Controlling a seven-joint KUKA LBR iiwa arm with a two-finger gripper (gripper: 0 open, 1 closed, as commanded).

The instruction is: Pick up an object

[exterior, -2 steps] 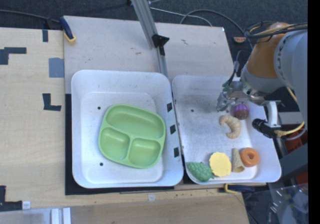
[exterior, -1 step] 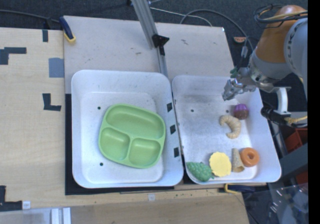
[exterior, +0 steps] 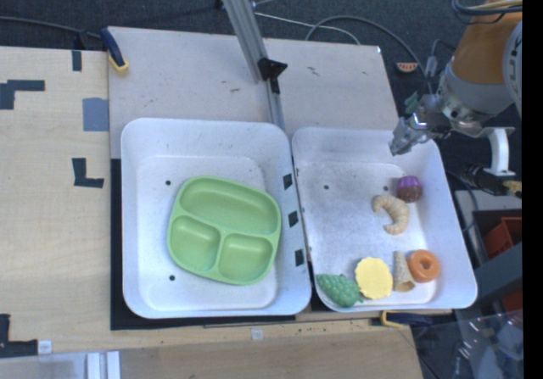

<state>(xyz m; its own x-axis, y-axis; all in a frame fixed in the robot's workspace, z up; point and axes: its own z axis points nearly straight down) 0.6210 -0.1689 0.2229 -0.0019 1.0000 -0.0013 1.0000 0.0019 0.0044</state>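
Two shallow white bins side by side on a pale wooden table (exterior: 212, 72). Left white bin (exterior: 136, 199): a light green plastic divided plate (exterior: 225, 230) with three compartments, lying flat near the middle. Right white bin (exterior: 339, 191): a small purple round toy (exterior: 409, 189) near the right wall; just beside it, a curved tan croissant-shaped toy (exterior: 392, 213); along the near edge, a dark green leafy toy (exterior: 338, 289), a flat yellow disc (exterior: 373, 277), a beige stick-like piece (exterior: 400, 271) and an orange ring-shaped doughnut toy (exterior: 423, 265), packed close together. Grey metal pincer (exterior: 400, 142) above the right bin's far right corner, apart from every toy, nothing visibly between its tips; how far open, cannot tell.
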